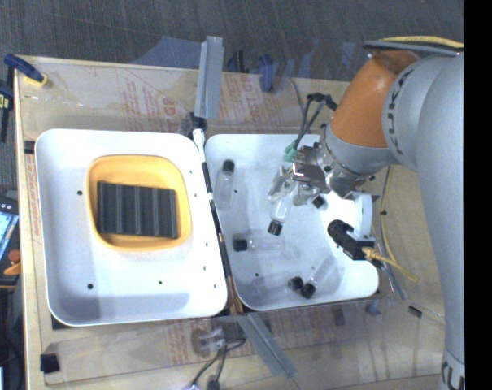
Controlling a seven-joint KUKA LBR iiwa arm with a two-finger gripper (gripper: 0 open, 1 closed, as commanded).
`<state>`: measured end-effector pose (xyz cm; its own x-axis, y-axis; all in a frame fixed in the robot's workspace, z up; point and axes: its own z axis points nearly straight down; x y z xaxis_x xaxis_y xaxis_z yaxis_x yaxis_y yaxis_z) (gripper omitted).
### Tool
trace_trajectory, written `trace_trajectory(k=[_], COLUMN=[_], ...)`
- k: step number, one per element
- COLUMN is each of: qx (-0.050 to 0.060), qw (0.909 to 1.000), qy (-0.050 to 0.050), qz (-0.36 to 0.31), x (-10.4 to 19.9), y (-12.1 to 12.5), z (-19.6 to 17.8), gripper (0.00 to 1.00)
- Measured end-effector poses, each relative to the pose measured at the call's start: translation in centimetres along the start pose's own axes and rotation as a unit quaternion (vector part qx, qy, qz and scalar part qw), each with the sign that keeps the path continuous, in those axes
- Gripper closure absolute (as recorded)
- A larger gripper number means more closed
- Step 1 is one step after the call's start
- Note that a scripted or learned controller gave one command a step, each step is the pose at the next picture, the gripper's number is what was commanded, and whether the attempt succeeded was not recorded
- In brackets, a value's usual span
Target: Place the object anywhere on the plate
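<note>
A yellow plate (137,169) with a dark ridged middle lies in the left white bin (67,283). My gripper (297,182) hangs over the middle of the right bin (351,279). Just below and left of it is a small clear bottle (280,210), tilted, with its black cap (273,228) pointing down. The bottle's upper end meets the gripper, and I cannot make out whether it is held or lying on the bin floor.
More clear bottles with black caps lie in the right bin: one near its left wall (226,184) and two at its front (302,286). A loose black cap (240,244) sits left of centre. A black and yellow cable (353,245) trails at the right.
</note>
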<state>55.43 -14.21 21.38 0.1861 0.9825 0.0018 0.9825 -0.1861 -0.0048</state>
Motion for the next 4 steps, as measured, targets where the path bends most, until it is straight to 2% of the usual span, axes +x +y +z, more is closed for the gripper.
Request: trace_trajectory(k=[1,2,3,4], qx=[-0.002,-0.001,0.001,0.0], qw=[0.9984,0.9872,0.968,0.968], qy=[-0.001,-0.001,-0.001,-0.001], qz=[-0.057,-0.16,-0.251,-0.251], x=[4.0,8.0,14.4,14.4], y=[2.2,4.0,5.2,5.2], z=[-1.3,-4.9,2.4,2.3], gripper=[1.0,1.0,1.0,0.0])
